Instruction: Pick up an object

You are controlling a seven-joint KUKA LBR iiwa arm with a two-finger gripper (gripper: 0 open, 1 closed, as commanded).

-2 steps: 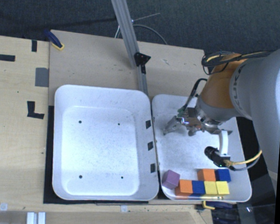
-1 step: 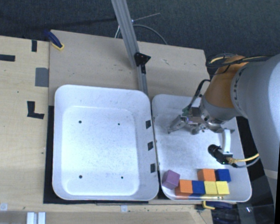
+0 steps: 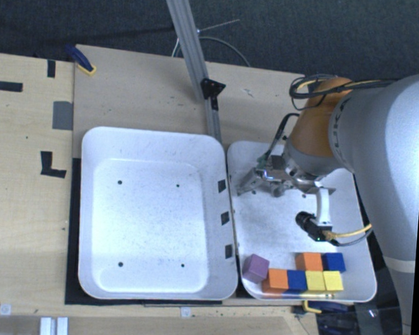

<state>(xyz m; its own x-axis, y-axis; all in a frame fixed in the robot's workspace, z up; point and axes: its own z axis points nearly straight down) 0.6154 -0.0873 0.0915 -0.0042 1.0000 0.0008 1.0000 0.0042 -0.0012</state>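
Several small blocks lie along the front of the right bin: a purple cube, then orange, blue and yellow ones in a row, with an orange block and a blue block just behind them. My gripper hangs over the back left part of that bin, well behind the blocks. It is open, its fingers spread with nothing between them. The grey arm with its orange band covers the bin's back right corner.
The left bin sits beside the right one, their rims touching at the middle. A slanted metal pole crosses the bench behind the bins. A black cable end hangs from the wrist over the right bin's floor.
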